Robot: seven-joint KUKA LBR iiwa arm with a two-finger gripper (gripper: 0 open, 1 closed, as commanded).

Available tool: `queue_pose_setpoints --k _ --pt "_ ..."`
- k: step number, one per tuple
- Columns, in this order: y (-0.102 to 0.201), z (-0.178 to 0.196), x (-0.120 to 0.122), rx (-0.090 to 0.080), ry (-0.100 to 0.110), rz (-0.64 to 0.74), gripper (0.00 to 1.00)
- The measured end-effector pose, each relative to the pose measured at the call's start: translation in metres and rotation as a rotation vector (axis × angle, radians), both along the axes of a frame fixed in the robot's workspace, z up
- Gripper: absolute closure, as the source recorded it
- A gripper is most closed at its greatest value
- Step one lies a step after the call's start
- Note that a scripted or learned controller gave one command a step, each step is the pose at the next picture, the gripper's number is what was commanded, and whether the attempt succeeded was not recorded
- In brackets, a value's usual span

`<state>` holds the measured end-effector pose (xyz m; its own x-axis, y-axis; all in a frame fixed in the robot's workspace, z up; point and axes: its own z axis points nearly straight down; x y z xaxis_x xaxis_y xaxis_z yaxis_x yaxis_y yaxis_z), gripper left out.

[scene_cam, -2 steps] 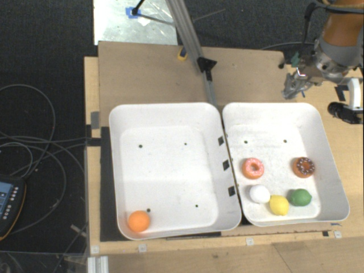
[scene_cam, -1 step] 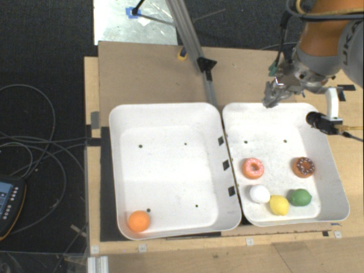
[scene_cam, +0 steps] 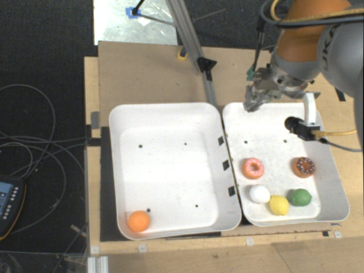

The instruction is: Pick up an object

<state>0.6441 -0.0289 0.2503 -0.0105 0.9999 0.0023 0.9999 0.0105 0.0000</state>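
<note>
The right bin (scene_cam: 267,135) holds a pink frosted donut (scene_cam: 253,168), a chocolate donut (scene_cam: 304,167), a white ball (scene_cam: 260,194), a yellow lemon (scene_cam: 278,205) and a green lime (scene_cam: 300,197), all in its near half. An orange (scene_cam: 138,221) lies alone in the near left corner of the left bin (scene_cam: 170,152). My gripper (scene_cam: 253,101) hangs over the far left corner of the right bin, well away from the objects, with nothing between its fingers that I can see.
A grey metal pole (scene_cam: 190,38) slants down from the top to the gap behind the two bins. Cables and a pendant (scene_cam: 8,201) lie on the dark floor to the left. Black clips (scene_cam: 226,164) join the bins.
</note>
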Motion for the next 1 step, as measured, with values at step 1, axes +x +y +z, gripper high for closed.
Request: queue_pose_setpoints --k 1 --pt "0.0548 0.0034 -0.0223 0.001 0.001 0.0 1.0"
